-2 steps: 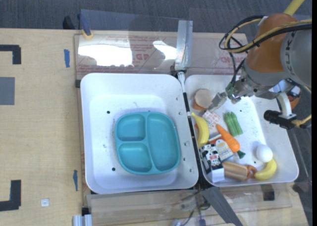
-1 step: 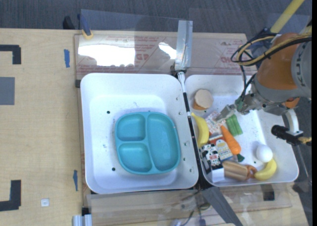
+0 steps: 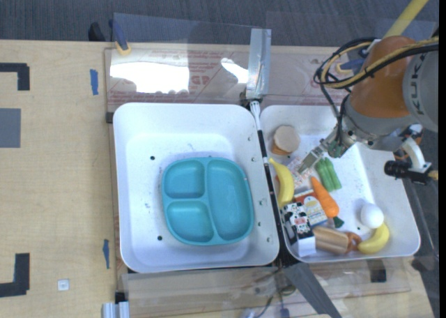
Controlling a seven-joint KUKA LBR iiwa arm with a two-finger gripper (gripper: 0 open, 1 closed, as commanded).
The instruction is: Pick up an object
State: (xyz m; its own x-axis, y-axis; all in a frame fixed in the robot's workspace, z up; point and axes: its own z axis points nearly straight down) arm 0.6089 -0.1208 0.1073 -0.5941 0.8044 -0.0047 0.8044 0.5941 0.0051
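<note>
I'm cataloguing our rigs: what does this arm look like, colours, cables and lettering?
The arm is grey with a wide orange band. Yellow and black cables loop over it. Part of dark lettering shows on its grey side. The gripper is small, grey metal.

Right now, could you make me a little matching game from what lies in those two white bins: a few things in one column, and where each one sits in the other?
Things:
1. divided turquoise plate
2. white egg
3. green vegetable
4. carrot

Places:
a. right bin, just below the gripper
b. middle of the left bin
c. right bin, near its right side, above a banana
d. middle of the right bin, lying at a slant

Pairs: 1-b, 2-c, 3-a, 4-d
</note>
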